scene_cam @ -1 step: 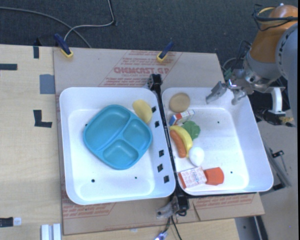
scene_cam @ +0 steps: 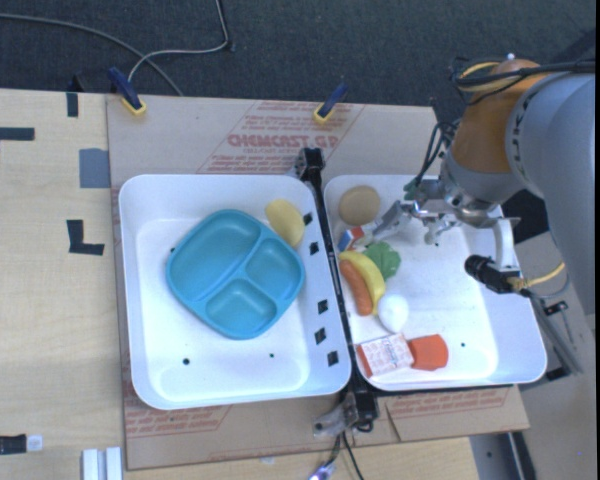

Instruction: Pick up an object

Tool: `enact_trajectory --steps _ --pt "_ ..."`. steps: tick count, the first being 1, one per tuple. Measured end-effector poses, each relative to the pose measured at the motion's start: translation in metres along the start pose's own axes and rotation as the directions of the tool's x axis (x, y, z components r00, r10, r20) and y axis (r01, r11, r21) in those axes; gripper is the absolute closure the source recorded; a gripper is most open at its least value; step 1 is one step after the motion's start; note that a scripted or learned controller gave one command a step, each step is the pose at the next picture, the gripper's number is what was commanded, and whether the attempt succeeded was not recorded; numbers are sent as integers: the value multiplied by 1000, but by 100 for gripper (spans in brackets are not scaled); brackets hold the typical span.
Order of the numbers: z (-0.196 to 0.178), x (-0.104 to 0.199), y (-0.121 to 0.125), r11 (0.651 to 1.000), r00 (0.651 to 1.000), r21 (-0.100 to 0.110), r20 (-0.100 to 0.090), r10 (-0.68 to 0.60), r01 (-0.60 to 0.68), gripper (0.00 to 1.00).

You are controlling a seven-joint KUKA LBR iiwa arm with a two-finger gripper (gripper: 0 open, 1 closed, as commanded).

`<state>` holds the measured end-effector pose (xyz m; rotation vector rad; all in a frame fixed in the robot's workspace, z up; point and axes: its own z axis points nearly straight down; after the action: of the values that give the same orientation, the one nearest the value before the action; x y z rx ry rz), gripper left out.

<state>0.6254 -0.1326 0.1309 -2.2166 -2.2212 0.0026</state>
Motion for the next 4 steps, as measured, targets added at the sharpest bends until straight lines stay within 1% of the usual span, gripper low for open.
enact_trajectory --steps 1,2,3,4 --pt "45 25 31 1000 1000 -5 3 0 0 0" --pt "45 33 -14 1000 1000 -5 3 2 -2 0" --pt "25 21 42 1000 1000 -4 3 0 0 0" --pt "15 19 43 1000 1000 -4 2 0 0 0"
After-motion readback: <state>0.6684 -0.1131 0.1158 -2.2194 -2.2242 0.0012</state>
